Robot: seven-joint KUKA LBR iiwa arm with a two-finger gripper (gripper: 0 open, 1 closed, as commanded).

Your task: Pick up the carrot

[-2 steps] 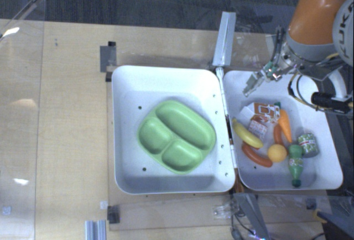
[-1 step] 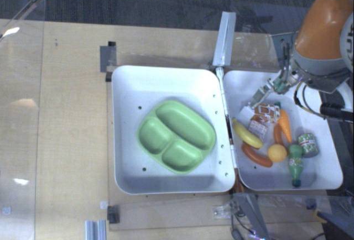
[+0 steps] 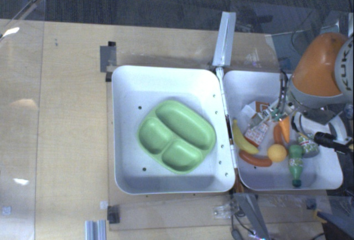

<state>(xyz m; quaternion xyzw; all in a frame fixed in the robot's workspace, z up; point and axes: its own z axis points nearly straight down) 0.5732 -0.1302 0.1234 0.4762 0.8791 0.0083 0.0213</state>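
Observation:
The carrot [image 3: 281, 134] is a short orange piece lying in the right bin [image 3: 243, 81], near the bin's middle. It sits between a red and white packet [image 3: 257, 132] and a green bottle [image 3: 296, 160]. My gripper [image 3: 275, 113] hangs over the right bin just beyond the carrot's far end, close to the packet. The arm's orange band [image 3: 318, 64] looms above it at the right and hides the bin's far right part.
The right bin also holds a yellow banana [image 3: 242, 138], a red sausage [image 3: 255, 159] and a small yellow-orange fruit [image 3: 277, 152], all crowded around the carrot. A green divided plate [image 3: 176, 135] lies in the left bin [image 3: 127, 89]. A metal bar [image 3: 224, 40] stands behind the bins.

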